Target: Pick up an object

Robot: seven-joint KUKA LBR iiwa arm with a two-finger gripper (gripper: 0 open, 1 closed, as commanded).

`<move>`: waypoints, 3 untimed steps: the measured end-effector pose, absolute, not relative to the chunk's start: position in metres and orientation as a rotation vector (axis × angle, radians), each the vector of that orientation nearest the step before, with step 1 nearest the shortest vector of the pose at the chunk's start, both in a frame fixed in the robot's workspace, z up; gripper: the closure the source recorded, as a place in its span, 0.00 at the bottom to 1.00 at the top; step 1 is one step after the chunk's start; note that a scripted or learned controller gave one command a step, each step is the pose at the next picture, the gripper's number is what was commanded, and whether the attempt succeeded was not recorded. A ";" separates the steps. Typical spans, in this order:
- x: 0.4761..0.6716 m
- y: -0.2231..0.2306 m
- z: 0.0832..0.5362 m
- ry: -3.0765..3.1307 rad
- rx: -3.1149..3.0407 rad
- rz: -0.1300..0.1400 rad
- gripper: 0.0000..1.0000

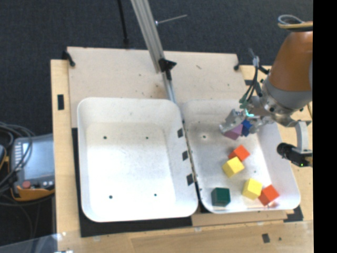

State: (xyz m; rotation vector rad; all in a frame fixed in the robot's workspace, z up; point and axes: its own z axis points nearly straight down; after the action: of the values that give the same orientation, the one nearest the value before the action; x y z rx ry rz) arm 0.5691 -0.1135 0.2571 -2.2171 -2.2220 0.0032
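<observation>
Reading from the left edge of the bench, the stock is entered as follows.

Left bin: shallow, white; nothing is seen lying in it.

Right bin: shallow, white, touching the left bin along its inner wall. Contents:
- green block, against the front wall near the front-left corner;
- purple block, toward the back of the bin, directly at the gripper;
- yellow block, mid-bin;
- orange block, just behind the yellow block and touching it;
- second yellow block, near the front wall;
- red block, at the front-right corner, touching the second yellow block.

Gripper: lowered over the purple block, with something blue just beside it on the right. Whether the tool is released or clenched cannot be told; the block is not shown clearly between anything, so no hold is recorded.

Step in hand, as judged: the purple block is being addressed. For a sound pick, the tool is best centred over the block and squared to two opposite faces, so that the block is not nudged toward the back wall. Closing should be completed before any lift is begun, and the lift is best kept vertical until the rim is cleared.
</observation>
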 end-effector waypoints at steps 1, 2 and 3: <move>0.570 -0.114 0.259 -2.223 -2.222 -0.002 0.00; 0.571 -0.124 0.212 -2.218 -2.222 0.006 0.00; 0.567 -0.119 0.151 -2.217 -2.221 0.007 0.00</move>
State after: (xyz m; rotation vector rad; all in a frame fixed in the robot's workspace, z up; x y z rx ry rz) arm 0.5668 -0.1190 0.1514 -2.2214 -2.2170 0.0069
